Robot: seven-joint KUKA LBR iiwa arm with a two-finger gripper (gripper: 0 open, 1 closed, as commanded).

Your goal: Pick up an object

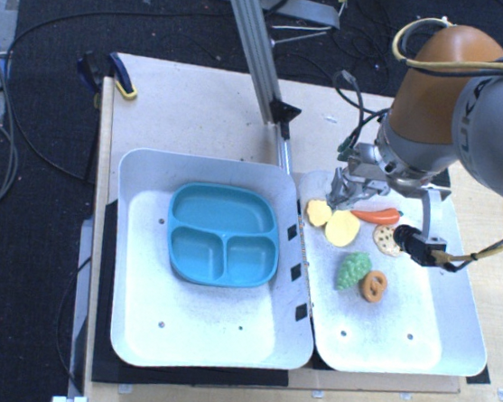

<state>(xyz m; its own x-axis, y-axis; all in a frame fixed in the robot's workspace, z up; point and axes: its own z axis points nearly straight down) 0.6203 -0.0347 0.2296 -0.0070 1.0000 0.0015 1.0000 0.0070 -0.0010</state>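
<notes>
My gripper (345,198) hangs over the back left corner of the right bin (420,348), just above two yellow pieces (319,214) (343,229) that lie side by side. An orange-red carrot-like piece (376,215) lies right beside the gripper. A round speckled disc (386,242) sits to the right of the yellow pieces. Nearer the front lie a green broccoli-like clump (353,270) and a brown ring-shaped piece (374,286). I see nothing held in the gripper.
The left bin (132,317) holds a blue divided tray (224,235). A slanted metal pole (260,56) comes down to the bins' shared back edge. The arm's bulky grey and orange wrist (442,92) looms over the right bin's back.
</notes>
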